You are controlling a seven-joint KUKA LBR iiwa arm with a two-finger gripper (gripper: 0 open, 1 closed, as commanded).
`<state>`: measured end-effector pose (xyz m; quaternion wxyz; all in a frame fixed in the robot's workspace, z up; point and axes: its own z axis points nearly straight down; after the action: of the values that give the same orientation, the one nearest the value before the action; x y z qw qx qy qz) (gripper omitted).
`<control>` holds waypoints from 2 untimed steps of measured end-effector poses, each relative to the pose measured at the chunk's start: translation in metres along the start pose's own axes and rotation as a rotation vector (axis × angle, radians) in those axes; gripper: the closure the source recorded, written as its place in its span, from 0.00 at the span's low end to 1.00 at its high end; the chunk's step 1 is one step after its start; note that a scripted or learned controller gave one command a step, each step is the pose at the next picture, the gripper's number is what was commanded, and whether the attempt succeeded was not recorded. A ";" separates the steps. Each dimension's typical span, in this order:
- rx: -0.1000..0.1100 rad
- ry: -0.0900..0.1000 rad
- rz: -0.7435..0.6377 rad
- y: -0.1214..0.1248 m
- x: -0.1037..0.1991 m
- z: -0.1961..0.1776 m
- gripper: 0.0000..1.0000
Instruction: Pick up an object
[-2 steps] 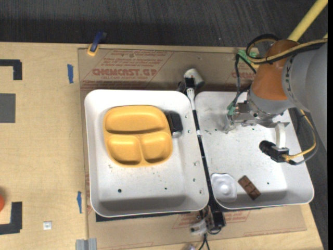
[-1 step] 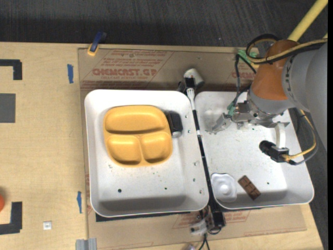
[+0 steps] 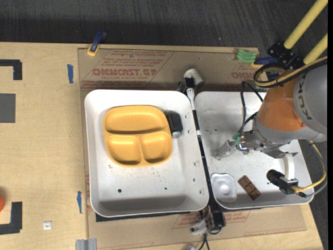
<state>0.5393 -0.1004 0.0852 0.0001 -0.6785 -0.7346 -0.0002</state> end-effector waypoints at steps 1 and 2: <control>-0.002 -0.001 -0.227 0.026 -0.012 -0.070 0.00; -0.003 -0.003 -0.162 0.067 -0.086 0.000 0.00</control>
<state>0.6129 -0.1813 0.0854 -0.0019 -0.6170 -0.7870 -0.0002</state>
